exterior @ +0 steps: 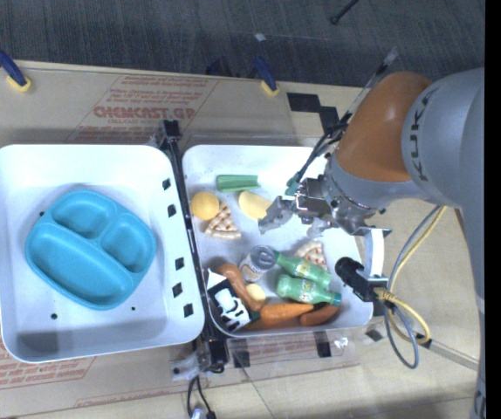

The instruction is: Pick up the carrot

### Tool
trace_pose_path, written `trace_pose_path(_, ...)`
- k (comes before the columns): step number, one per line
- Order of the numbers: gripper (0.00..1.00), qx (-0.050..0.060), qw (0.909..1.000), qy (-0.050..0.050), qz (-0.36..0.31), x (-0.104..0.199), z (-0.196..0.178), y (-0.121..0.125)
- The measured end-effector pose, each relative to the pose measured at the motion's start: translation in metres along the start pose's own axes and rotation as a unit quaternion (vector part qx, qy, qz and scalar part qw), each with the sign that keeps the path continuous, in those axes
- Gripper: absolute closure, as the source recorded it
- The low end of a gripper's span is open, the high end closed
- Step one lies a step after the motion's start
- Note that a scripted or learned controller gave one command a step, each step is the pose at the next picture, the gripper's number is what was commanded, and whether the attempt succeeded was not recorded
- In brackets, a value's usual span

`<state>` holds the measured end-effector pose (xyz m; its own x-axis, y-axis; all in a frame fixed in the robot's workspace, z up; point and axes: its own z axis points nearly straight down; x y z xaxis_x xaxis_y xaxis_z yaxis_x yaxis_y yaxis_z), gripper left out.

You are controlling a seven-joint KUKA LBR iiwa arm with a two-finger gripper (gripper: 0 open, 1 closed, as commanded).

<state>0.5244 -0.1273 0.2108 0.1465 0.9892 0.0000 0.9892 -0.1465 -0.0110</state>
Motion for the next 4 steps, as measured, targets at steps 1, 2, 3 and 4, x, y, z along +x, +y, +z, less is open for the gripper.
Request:
trace_pose_path(1, 0.0, -0.001, 1.0, -0.001, -0.007, -0.025, 0.032, 0.107)
trace_pose_path(2, 0.0, 0.0, 0.9998, -0.001, -0.018, -0.004, 0.121, 0.083)
trace_pose_path(3, 1.0, 0.001, 0.9998, -0.001, -0.02, -0.005, 0.108, 0.084)
trace_pose_path(4, 1.0, -0.004, 0.9952, 0.0, -0.098, 0.056, 0.016, 0.03)
